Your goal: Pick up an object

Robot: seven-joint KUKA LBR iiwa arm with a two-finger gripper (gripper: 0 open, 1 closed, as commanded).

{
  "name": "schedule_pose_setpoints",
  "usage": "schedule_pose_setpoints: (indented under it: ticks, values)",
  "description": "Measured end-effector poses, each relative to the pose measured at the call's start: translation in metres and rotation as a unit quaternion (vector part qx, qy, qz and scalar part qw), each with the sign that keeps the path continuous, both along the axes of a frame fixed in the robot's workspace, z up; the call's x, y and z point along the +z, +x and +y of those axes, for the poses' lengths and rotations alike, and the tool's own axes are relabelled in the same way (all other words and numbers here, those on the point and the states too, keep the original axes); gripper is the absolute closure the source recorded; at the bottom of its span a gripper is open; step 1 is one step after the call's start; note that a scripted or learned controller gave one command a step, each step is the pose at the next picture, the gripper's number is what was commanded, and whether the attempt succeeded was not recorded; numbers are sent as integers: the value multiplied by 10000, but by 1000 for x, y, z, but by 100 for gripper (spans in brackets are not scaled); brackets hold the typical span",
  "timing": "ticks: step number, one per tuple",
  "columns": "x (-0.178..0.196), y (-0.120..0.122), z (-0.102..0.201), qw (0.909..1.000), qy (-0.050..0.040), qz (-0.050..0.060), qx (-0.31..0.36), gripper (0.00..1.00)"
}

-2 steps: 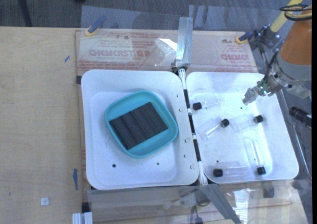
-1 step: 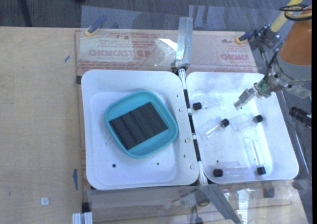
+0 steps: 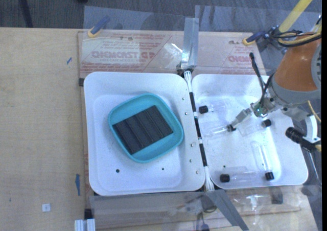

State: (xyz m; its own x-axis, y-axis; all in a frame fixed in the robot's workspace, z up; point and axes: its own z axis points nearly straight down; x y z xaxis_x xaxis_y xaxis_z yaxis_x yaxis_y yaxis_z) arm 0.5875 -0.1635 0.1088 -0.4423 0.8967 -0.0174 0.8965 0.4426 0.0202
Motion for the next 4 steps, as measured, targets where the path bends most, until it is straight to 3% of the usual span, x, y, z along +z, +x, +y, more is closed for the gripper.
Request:
schedule_pose_setpoints:
  ticks: [1,2,3,4]
  values:
    - [-2,-104,-23,9985,26,127,526,0]
    - [149,-73,-26,9988,17,109,478,0]
    - [-20,-105,58,9978,18,85,650,0]
    - [-20,-67,58,9944,10,86,1055,0]
